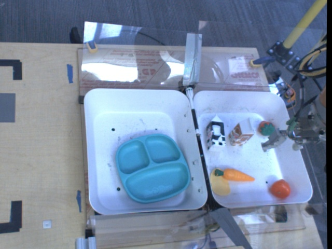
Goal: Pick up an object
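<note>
This looks like a robotics lab or test room. A pale wooden table [36, 154] carries black corner marks [13, 69] and strips of blue tape [69, 73], with two white bins [98, 108] fixed side by side behind clear plastic sheets [129, 61]. Grey carpet [155, 4] covers the floor, and loose cables [306, 61] hang by a yellow pole [306, 19] at the right.

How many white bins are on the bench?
2. The left bin holds a blue divided plate. The right bin holds the small toys, such as a carrot and a tomato.
</note>
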`<action>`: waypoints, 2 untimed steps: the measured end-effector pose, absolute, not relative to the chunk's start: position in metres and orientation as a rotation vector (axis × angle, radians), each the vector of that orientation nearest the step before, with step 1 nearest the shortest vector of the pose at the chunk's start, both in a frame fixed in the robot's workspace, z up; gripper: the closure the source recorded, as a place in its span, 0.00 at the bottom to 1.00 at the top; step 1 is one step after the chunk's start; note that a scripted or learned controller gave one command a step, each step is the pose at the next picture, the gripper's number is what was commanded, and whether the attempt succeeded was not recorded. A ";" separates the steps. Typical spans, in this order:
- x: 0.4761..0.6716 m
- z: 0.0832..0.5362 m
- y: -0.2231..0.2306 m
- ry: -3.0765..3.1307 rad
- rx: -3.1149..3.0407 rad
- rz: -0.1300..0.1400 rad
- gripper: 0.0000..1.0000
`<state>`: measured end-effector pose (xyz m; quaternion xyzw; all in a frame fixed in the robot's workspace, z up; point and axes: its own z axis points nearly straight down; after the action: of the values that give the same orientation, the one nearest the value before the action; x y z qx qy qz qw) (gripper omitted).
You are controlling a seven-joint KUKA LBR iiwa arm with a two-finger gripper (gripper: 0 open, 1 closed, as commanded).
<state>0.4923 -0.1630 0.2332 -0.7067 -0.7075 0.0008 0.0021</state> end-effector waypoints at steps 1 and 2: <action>0.563 0.229 -0.198 -2.068 -2.368 0.000 0.00; 0.596 0.126 -0.206 -1.812 -2.553 0.003 0.00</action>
<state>0.5962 -0.2057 0.1259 -0.8155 -0.5788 0.0010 0.0053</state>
